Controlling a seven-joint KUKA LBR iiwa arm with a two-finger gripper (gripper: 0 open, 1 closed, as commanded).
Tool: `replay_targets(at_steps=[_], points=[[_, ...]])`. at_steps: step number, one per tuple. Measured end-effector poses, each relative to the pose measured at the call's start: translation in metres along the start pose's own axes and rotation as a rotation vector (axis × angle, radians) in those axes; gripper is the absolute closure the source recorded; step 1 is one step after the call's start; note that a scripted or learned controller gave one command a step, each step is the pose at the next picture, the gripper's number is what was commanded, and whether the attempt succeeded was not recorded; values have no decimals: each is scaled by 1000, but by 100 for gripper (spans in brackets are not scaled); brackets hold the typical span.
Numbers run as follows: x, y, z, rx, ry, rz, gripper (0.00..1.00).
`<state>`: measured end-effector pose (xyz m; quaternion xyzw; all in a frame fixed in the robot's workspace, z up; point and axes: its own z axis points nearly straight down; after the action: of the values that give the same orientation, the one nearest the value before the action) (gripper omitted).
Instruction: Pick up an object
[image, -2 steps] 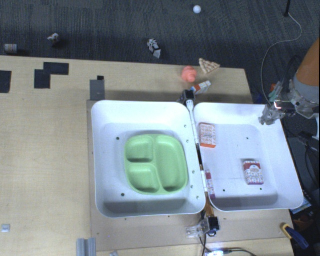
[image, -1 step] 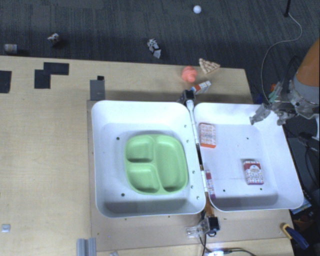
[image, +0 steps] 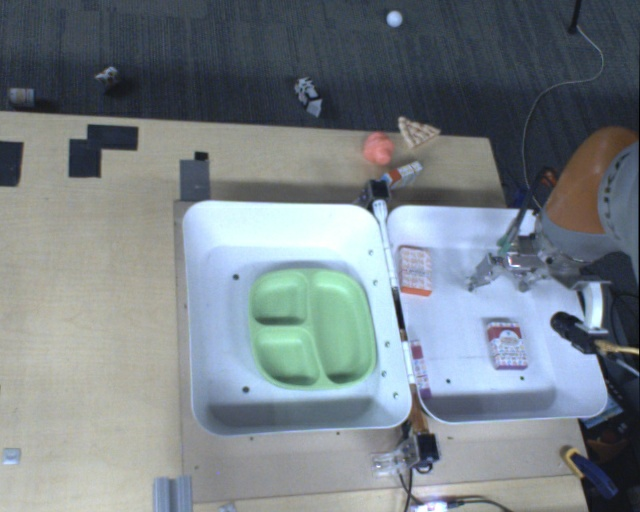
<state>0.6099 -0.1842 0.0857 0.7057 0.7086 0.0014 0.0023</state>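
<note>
Claw (image: 497, 268) hangs over the upper right part of the right bin (image: 570, 400). Its thin metal fingers splay apart like a small tripod w/ nothing between them, so it reads as open and empty. The arm (image: 590, 195), grey w/ orange band, comes in from the right edge of the frame. That is prob. why the claw sits on that side of the bin.

Nearest item is a small red packet (image: 506, 345), just below the claw and lying flat on the bin floor. Long axis runs roughly top to bottom of the frame and the printed face is up. It looks like the likeliest target, though the claw is not above it yet.

A second packet (image: 414, 271), orange and white, lies left of the claw near the wall between the bins. It is also flat, w/ its long axis top to bottom. A thin strip (image: 416, 362) lies lower along that same wall.

The left bin (image: 200, 330) holds a green divided tray (image: 311, 326) at centre, flat, compartments up.

On the bench past the bins, upper centre of frame, sit a pink ball (image: 378, 148) and a tube (image: 404, 175).
</note>
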Motion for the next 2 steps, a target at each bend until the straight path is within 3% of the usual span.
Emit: replay_targets(at_steps=[1, 2], points=[[40, -72, -2, 0, 1, 1, 0], [40, -70, -13, -8, -1, 0, 100]])
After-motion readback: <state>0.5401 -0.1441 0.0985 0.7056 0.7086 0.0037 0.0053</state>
